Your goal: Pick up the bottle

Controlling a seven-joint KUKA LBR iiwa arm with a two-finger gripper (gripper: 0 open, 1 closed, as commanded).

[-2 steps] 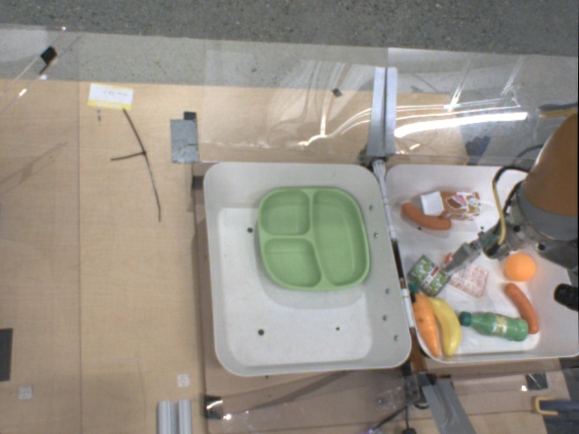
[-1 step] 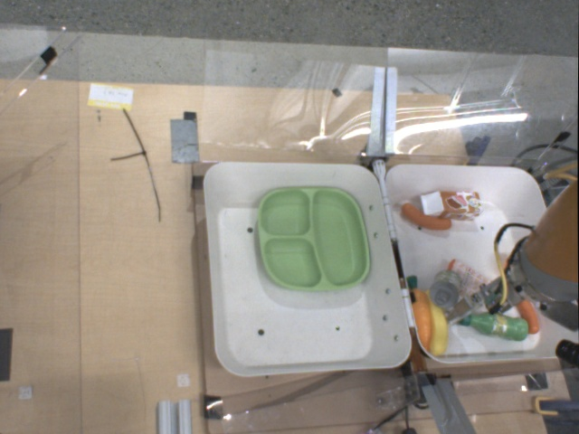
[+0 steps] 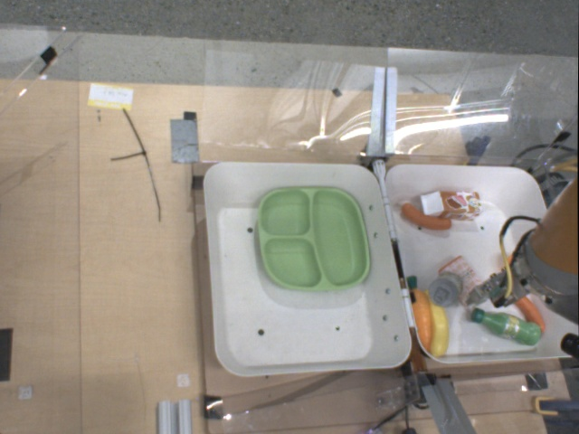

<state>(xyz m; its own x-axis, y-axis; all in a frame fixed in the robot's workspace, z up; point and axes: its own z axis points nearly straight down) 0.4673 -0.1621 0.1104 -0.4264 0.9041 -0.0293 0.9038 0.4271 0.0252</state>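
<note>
The bottle [image 3: 507, 326] is green with a red cap and lies on its side near the front edge of the right bin [image 3: 507, 181]. My gripper [image 3: 491, 290] hangs low over that bin, just above and slightly left of the bottle's cap end. The grey arm with its orange band [image 3: 554, 256] comes in from the right behind it. I see nothing held in the gripper.
In the right bin lie a sausage [image 3: 425, 217], a white and red packet [image 3: 462, 204], a grey round piece [image 3: 445, 290], a banana [image 3: 439, 330] beside an orange carrot [image 3: 422, 309], and another orange piece [image 3: 532, 312]. A green divided plate [image 3: 314, 238] sits in the left bin [image 3: 298, 337].
</note>
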